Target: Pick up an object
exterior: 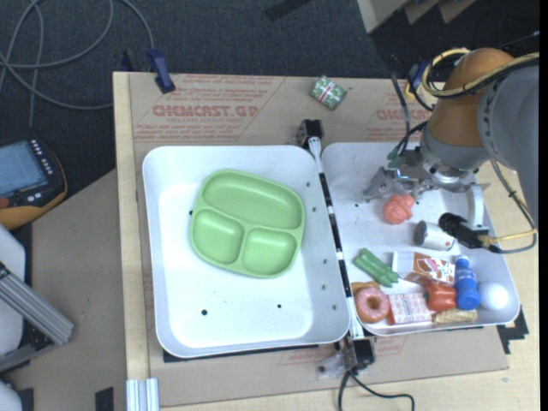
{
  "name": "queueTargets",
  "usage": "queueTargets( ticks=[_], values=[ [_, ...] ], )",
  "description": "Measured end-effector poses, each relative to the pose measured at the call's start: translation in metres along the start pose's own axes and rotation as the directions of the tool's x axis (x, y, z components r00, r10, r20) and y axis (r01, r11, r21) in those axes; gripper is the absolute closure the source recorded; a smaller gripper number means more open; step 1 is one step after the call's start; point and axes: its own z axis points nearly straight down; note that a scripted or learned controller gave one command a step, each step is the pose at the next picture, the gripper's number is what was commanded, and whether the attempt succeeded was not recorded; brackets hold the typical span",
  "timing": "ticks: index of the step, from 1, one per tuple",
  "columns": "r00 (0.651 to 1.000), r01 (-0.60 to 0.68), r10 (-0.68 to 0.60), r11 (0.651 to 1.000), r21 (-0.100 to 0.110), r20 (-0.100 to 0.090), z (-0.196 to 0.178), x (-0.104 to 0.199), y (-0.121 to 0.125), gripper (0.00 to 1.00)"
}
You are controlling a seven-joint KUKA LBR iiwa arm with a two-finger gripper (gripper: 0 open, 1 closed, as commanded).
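Green divided plate (248,223) alone in left bin (163,255), one pink lump (397,210) under pincer (399,183), pincer's state unclear

The grey KUKA arm (514,110) reaches in from the right, its orange band (467,101) above the wrist. The gripper (396,181) points downward at the upper part of the frame's right half, its metal fingers (377,184) splayed apart.

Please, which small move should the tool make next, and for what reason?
Probably a short descent straight down. The tool hangs just above the pink object in the right bin, and that object lies apart from the crowded items near the bin's front edge.
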Motion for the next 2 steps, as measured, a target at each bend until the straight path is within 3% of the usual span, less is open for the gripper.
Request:
queueTargets(
  ticks=[1,2],
  values=[
    [1.000,-0.001,0.001,1.000,0.000,0.000,0.001,0.030,-0.033,0.00],
    [1.000,-0.002,0.002,1.000,-0.004,0.000,-0.010,0.030,-0.032,1.00]
  ],
)
